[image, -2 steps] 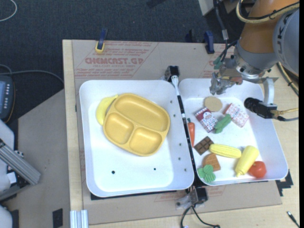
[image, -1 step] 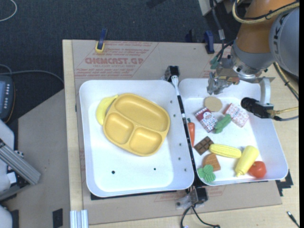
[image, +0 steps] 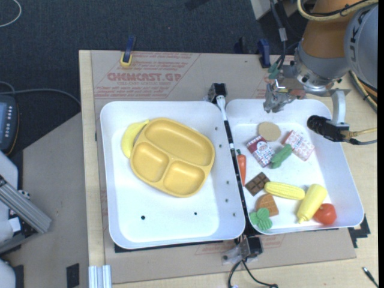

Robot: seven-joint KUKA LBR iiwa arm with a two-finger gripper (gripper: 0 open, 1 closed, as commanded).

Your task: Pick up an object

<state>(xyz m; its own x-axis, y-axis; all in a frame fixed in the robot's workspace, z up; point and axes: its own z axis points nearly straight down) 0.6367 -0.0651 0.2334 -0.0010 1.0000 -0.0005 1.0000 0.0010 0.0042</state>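
My gripper (image: 275, 104) hangs over the far edge of the right bin (image: 350, 182), a little beyond a round tan cookie (image: 269, 131). I see nothing held in it. The right bin holds several toy foods: a red and white packet (image: 259, 150), a pink packet (image: 299, 144), a green piece (image: 280, 156), a carrot (image: 241, 164), a brown chocolate square (image: 258, 183), a corn cob (image: 284, 190), a yellow bottle (image: 311, 201), a red tomato (image: 326, 214), an orange-brown piece (image: 268, 204) and a green leaf (image: 261, 221).
The left bin (image: 109, 173) holds a yellow divided tray (image: 171, 158) with a yellow round piece (image: 128, 139) poking out from under its left side. Both bins rest on a cardboard sheet (image: 150, 74). A black divider strip (image: 228, 143) runs between them.
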